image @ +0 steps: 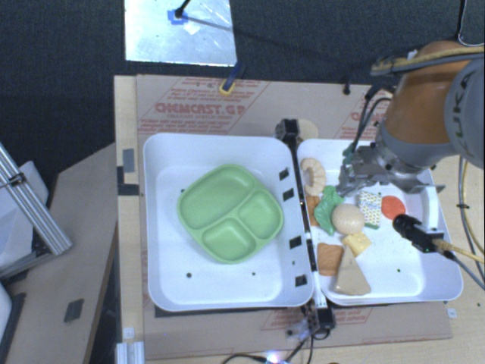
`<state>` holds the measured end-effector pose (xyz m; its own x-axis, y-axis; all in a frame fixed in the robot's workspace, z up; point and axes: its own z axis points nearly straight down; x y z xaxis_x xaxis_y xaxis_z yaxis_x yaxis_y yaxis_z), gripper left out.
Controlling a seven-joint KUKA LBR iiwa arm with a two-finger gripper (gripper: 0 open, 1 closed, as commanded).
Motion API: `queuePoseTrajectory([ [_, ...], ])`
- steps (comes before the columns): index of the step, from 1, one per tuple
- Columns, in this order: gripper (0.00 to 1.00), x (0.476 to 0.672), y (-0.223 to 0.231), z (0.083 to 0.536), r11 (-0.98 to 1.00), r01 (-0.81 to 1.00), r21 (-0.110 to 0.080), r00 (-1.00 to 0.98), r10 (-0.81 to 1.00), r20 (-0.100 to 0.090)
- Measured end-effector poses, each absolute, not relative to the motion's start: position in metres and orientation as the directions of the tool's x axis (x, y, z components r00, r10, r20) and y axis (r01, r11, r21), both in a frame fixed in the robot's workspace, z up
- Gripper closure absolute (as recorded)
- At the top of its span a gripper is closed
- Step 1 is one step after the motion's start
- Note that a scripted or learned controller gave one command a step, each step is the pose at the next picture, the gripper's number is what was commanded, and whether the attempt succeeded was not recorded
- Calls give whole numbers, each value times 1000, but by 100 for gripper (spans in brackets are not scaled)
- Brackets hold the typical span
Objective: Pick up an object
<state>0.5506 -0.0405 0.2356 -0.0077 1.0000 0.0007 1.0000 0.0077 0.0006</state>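
gripper (350, 182) over right bin (432, 279), toy food (348, 219)

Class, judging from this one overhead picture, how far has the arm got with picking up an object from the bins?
Done: the arm has reached over the right bin. In hand: the gripper hangs above the toy food pile, near the green leafy piece and the beige egg-like piece; nothing visibly sits between its fingers. Left: grasping and lifting one item. The green divided plate lies in the left bin.

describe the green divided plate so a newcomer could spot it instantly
Look at the left white bin, the one away from the arm. The green plate lies alone near its middle, turned at an angle. It is pale green with three compartments, unlike the small food pieces crowded in the right bin.
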Motion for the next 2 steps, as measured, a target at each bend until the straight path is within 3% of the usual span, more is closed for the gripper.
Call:
queuePoseTrajectory([
  [1,100,555,15,239,9,1000,1,-9,1000,1],
  [2,100,558,59,214,6,1000,0,-6,1000,0],
])
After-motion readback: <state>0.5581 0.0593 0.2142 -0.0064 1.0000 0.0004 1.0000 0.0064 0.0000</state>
